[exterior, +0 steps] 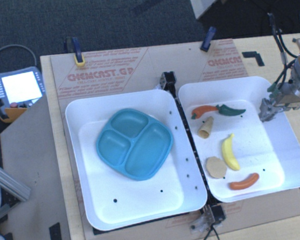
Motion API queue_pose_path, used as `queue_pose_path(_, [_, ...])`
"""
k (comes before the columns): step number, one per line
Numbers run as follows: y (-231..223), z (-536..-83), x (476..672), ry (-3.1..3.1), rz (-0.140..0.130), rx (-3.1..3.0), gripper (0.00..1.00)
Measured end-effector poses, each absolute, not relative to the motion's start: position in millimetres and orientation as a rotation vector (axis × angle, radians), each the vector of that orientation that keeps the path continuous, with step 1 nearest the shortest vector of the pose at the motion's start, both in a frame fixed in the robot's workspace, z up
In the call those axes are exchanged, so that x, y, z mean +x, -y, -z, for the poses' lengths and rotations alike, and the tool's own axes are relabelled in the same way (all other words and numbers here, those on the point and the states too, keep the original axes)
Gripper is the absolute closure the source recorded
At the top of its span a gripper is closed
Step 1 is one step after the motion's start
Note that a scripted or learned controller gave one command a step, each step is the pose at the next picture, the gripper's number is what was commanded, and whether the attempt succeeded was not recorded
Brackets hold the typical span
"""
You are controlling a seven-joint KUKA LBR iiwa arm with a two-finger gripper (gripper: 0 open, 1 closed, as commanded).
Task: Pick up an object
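Now over the right bin's (pixel 288 143) far right wall, my fingers (pixel 268 108) hang low, nothing seen between them; how far they part I cannot tell from this angle. Candidates lie to the left on the bin floor, apart from me. Nearest is the carrot (pixel 217 110), orange body and green top, long axis across the bin with the green end toward me. Banana (pixel 229 153) sits mid-bin, long axis running toward the near edge. Sausage (pixel 244 181) near the front edge, lying crosswise. Cone (pixel 205 127) and tan disc (pixel 216 167) close to the divider. Blue divided plate (pixel 135 143) in the left bin (pixel 85 168).
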State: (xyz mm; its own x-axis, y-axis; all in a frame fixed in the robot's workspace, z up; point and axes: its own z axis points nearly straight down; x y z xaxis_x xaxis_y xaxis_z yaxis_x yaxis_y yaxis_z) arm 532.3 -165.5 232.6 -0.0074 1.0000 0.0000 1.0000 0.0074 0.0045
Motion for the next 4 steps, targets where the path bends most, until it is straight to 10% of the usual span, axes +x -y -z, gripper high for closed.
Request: queue_pose_path(4, [-58.0,-208.6,568.9,-2.230,0.001,2.217,1.00])
